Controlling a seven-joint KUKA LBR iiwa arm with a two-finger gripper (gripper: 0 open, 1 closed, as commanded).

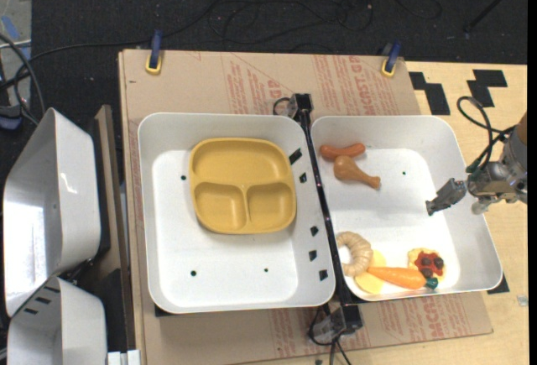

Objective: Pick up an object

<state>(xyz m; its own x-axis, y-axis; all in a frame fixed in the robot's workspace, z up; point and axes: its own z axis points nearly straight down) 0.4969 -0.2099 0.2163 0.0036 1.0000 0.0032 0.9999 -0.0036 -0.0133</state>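
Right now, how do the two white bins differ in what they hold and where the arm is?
The left bin holds one thing, a yellow divided plate; the right bin holds several small toy foods, among them a drumstick and a carrot. The gripper hangs over the right bin's right side, far from the left bin. Both are shallow, white, and side by side.

Grey metal arm (pixel 513 174) entering at right edge of right white bin, cut off by frame. Wrist section pale silver-grey, blocky, with darker seams. Dark grey two-finger gripper (pixel 443 197) at its end, angular, matte, one slanted finger (pixel 445 195) seen clearly. Thin black cable (pixel 480 122) looping above wrist, curling in an open coil. Markings too small to read.
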